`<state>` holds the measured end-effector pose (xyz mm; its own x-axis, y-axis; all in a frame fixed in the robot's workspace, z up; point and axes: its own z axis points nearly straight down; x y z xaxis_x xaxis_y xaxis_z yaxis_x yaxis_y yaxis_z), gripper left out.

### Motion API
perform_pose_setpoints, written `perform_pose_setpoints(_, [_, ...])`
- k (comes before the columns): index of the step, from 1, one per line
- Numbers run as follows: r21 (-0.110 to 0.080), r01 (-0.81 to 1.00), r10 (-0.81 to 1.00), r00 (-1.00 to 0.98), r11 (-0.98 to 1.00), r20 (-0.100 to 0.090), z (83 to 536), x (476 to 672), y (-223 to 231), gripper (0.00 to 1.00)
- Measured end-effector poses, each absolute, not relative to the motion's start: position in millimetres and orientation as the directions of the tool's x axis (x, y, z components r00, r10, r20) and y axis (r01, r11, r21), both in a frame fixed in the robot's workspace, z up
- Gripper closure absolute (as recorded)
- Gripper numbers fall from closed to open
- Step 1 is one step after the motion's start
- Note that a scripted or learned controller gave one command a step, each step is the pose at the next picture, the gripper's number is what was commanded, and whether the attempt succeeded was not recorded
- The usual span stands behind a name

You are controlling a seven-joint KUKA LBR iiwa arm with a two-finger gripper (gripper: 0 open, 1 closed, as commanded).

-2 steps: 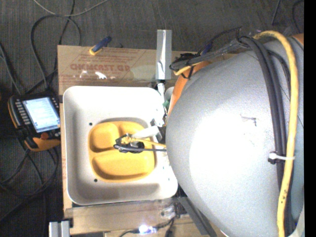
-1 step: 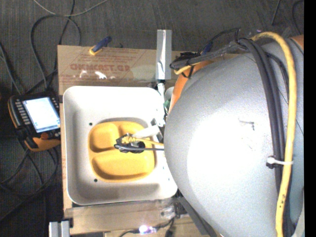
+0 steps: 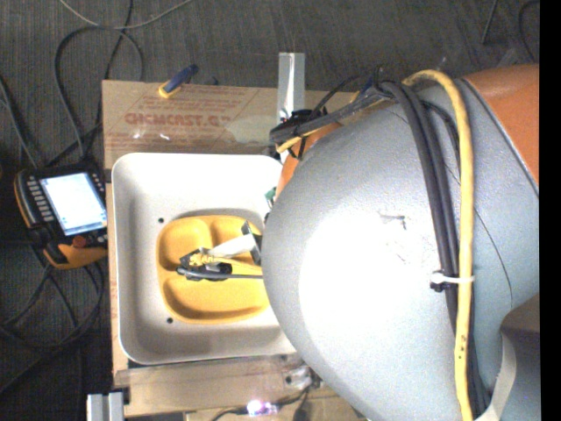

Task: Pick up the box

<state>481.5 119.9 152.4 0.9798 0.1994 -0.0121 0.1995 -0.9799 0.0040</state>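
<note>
From my remote station, the overhead camera view: the grey arm point(image 3: 386, 261) with its orange band point(image 3: 504, 103) bulks across the right half of the frame, black and yellow cables point(image 3: 447, 182) running down its casing. At centre left sits a white bin point(image 3: 131, 235) on the worktop point(image 3: 184, 117), and in it lies a yellow, kidney-shaped tray point(image 3: 206, 301) with a small dark-and-white item point(image 3: 206, 263) resting on it, too small for me to identify. I cannot pick out the box for certain; the arm hides much of the bin's right side. I cannot tell how the gripper stands. A blue-and-yellow object point(image 3: 177, 80) lies at the worktop's upper edge. A handheld pendant point(image 3: 66, 204) with a lit screen lies on the floor at far left.
</note>
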Motion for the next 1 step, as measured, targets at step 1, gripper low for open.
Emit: perform_pose_setpoints(1, [0.004, 0.199, 0.199, 0.98, -0.98, -0.01, 179.3, 498.0, 137.8, 1.0])
